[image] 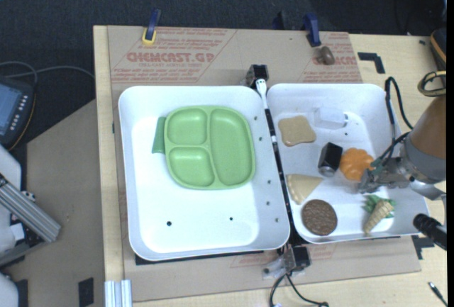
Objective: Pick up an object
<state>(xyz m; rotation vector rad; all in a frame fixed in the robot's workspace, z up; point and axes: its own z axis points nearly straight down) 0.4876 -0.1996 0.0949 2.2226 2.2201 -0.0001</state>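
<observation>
The right bin [369,96] holds several small objects. A tan toast slice [296,130] lies at its upper left and a black can [330,158] sits near the middle. An orange fruit [354,163] rests just right of the can. Lower down are a pale wedge [303,187], a brown round patty [319,216] and a beige-and-green corn piece [378,211]. My gripper [374,176] reaches in from the right and hangs low at the orange's right side, just above the corn piece. Nothing is visibly lifted.
The left bin [142,157] carries a green divided plate [210,146]. A clear plastic piece [330,116] lies at the right bin's upper middle. A black cable [394,110] runs along that bin's right rim. The arm's orange band [434,132] stands at the far right.
</observation>
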